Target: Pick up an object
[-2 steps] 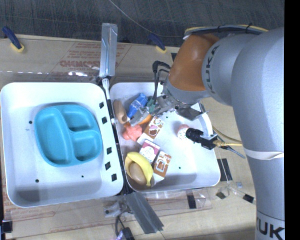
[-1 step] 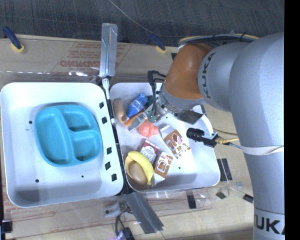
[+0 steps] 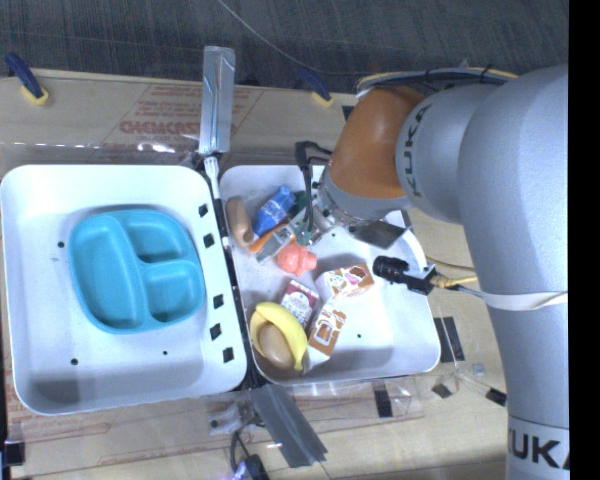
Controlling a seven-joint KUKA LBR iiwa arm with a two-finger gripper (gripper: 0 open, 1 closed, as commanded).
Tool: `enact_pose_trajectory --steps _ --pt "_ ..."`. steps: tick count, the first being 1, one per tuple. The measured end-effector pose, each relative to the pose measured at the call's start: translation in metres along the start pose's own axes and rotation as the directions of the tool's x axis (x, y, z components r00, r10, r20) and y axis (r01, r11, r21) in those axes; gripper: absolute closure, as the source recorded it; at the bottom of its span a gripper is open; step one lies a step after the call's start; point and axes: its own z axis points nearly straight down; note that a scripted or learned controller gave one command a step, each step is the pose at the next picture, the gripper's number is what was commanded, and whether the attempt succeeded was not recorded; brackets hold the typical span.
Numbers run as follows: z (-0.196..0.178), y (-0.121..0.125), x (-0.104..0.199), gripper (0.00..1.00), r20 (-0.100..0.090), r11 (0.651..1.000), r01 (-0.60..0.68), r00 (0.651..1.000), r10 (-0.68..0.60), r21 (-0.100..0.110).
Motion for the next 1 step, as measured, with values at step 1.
enact_pose_trajectory --steps 1 --pt "0.0064 0.0178 -0.0246 0.00 -0.030 0.993 -0.113 0.993 0.115 0.035"
